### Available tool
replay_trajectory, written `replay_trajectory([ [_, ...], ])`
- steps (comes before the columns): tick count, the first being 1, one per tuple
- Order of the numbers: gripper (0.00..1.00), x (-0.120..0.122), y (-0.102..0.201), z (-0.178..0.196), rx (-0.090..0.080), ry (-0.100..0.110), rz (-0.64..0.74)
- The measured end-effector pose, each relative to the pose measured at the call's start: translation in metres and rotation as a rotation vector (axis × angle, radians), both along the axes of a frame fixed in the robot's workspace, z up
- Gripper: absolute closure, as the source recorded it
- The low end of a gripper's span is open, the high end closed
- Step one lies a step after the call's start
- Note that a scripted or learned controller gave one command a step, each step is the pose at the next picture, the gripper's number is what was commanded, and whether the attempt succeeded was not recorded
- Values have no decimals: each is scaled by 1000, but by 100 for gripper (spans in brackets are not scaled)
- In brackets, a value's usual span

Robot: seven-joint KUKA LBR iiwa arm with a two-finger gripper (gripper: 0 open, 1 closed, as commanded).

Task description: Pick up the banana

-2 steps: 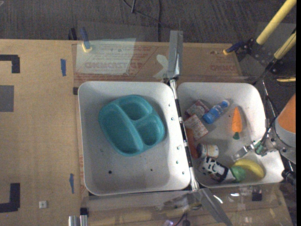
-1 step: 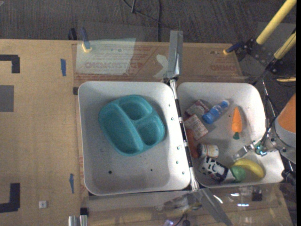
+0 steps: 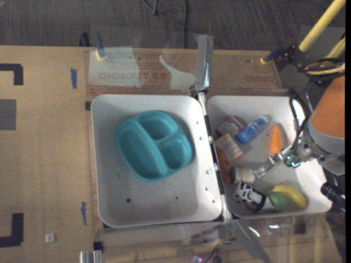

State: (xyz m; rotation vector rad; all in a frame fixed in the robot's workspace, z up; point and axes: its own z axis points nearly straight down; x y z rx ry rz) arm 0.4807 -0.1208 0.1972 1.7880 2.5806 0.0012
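The yellow banana (image 3: 292, 195) lies in the front right corner of the right bin (image 3: 307, 104), with a green fruit (image 3: 278, 202) touching its left end. My gripper (image 3: 272, 164) hangs over the middle of that bin, a short way behind and to the left of the banana. It is apart from the banana and nothing can be seen held in it. The grey arm with its orange band (image 3: 333, 114) comes in from the right edge.
The right bin also holds an orange carrot (image 3: 276, 139), a blue bottle (image 3: 251, 130), two packets (image 3: 228, 147), a small jar (image 3: 241, 174) and a black-and-white toy (image 3: 249, 196). A teal divided plate (image 3: 153, 145) sits in the left bin (image 3: 109, 201).
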Motion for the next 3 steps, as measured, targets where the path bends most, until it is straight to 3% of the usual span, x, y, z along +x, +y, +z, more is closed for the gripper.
replay_trajectory([
  [1,0,1,-54,-109,-1,-7,-5],
  [2,0,1,-54,-109,-2,-8,-5],
  [3,100,3,-57,-98,-9,-17,-10],
])
